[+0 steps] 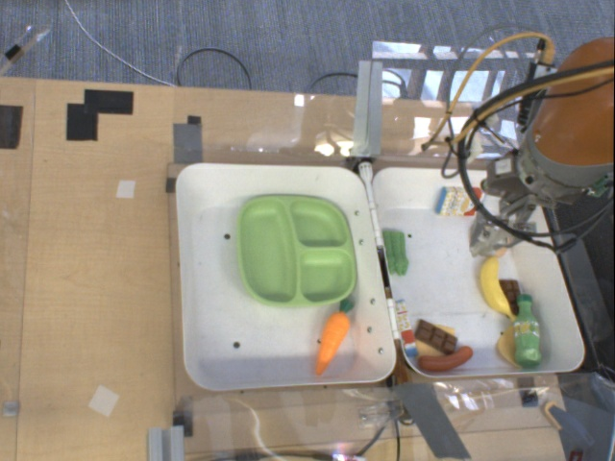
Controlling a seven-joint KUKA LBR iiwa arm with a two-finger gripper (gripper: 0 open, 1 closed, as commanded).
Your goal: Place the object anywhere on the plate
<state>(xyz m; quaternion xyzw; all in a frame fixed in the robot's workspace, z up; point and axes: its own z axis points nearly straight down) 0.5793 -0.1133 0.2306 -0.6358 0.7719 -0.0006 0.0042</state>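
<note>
From above, the arm [577, 113] reaches in from the right, its orange band and grey wrist hanging over the far right part of the right bin [423, 257], with black and yellow cables looping around it. The end effector [492, 238] points down into that bin, just above the top end of the banana [494, 288]. I cannot tell whether it is open or closed, since the wrist and cables blur its outline, and nothing shows clearly in its grip.

The plate [294, 250] lies in the left bin [207, 286], well apart from the end effector, across the divider between the two bins. It is light green, rounded square, with three compartments, one long one on the left and two smaller ones on the right. All three compartments are bare.

A carrot [332, 342] lies just beside the plate's near right corner, orange with a green top that touches or nearly touches the plate's rim.

In the right bin, a green item [395, 253] lies near the divider, a small blue and white packet [452, 201] sits near the far wall, and a chocolate bar [435, 336], a sausage [446, 359] and a green bottle [526, 334] lie along the near side. The bins rest on the wooden counter [86, 286].
</note>
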